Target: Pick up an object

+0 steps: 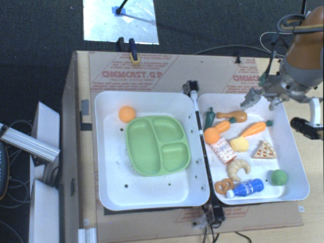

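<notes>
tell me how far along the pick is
Nothing looks picked yet. The gripper hovers at the right bin's far edge, open, with nothing between its fingers. The carrot and drumstick lie nearest. Descending, closing on one and lifting all remain.

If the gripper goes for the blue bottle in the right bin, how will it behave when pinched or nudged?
The blue bottle lies on its side, so a nudge across its length would probably roll it. It looks like smooth plastic, so it may slip from a pinch. The pretzel sits at its cap end and the bin wall is close, leaving little room.
</notes>
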Motion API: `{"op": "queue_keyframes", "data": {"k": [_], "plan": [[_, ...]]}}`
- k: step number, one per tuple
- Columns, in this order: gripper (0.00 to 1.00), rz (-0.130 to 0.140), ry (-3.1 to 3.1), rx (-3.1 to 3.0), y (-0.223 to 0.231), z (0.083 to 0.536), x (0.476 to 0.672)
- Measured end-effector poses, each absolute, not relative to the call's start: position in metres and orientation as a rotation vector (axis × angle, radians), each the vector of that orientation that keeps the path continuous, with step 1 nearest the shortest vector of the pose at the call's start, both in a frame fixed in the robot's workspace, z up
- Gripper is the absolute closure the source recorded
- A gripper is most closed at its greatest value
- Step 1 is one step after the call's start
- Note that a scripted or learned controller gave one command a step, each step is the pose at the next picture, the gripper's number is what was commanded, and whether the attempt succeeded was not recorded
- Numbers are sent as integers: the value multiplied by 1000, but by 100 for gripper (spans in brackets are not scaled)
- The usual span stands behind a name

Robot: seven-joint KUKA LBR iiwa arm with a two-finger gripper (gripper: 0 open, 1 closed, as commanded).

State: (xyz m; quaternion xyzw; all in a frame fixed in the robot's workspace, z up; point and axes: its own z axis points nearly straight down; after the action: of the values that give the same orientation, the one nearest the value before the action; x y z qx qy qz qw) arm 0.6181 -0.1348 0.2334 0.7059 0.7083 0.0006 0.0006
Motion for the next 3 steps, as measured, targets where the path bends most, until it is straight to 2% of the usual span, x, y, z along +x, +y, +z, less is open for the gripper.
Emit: {"op": "queue_keyframes", "data": {"k": [1,2,3], "plan": [[0,5,2222,2216,-137,100,610],[0,4,2219,2216,-123,86,567],[100,4,2221,2217,-123,95,566]]}}
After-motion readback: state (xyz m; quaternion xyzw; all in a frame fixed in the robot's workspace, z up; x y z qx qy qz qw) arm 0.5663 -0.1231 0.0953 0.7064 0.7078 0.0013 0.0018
